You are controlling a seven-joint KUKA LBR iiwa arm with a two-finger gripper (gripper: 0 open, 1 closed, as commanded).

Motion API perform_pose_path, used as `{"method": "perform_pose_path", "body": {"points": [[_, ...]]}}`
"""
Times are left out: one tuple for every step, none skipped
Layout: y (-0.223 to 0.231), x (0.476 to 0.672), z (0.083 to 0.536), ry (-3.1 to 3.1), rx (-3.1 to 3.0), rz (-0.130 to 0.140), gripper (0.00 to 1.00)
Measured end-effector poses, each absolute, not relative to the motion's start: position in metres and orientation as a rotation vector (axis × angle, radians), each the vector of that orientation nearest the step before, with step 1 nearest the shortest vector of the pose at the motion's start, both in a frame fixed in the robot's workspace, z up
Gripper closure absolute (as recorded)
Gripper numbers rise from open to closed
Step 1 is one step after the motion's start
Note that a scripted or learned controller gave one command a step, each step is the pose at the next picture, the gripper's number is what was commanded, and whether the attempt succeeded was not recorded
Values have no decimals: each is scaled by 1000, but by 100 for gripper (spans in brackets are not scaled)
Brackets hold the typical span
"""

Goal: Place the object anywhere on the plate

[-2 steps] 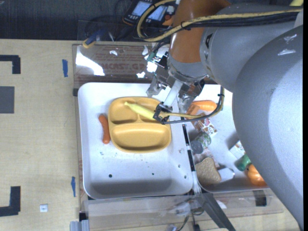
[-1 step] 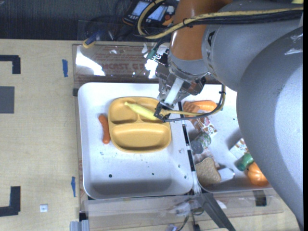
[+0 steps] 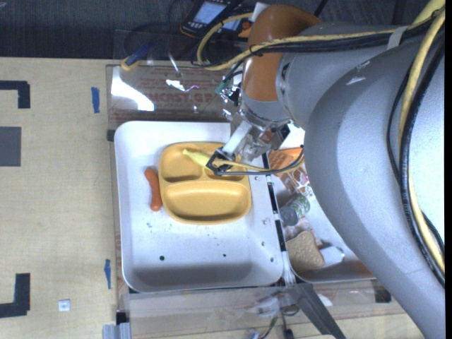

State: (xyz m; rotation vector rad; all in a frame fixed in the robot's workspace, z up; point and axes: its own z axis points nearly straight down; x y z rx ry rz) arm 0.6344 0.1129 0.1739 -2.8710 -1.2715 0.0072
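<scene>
A: Why is the gripper [image 3: 220,162] low over the plate [image 3: 205,200]?

B: Judgement: this is the release step. The gripper sits at the plate's upper right compartment, at the far side of the left bin [image 3: 141,260], positioned to set the load down inside the rim.

A: State of the gripper?

B: Clenched on the banana [image 3: 198,157]. The yellow piece runs from between the fingertips leftward and lies in the upper compartment, apparently touching the plate.

A: Contents of the bins?

B: Left bin: the yellow divided plate near its far edge; a carrot [image 3: 154,189] on the bin floor, just beside the plate's left edge. Right bin [image 3: 335,256]: a bread slice [image 3: 305,249] near the front edge and further items, partly hidden by the arm.
</scene>
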Motion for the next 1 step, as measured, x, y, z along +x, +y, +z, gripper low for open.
{"method": "perform_pose_path", "body": {"points": [[113,634,174,-1273,-2871,7,0]]}}
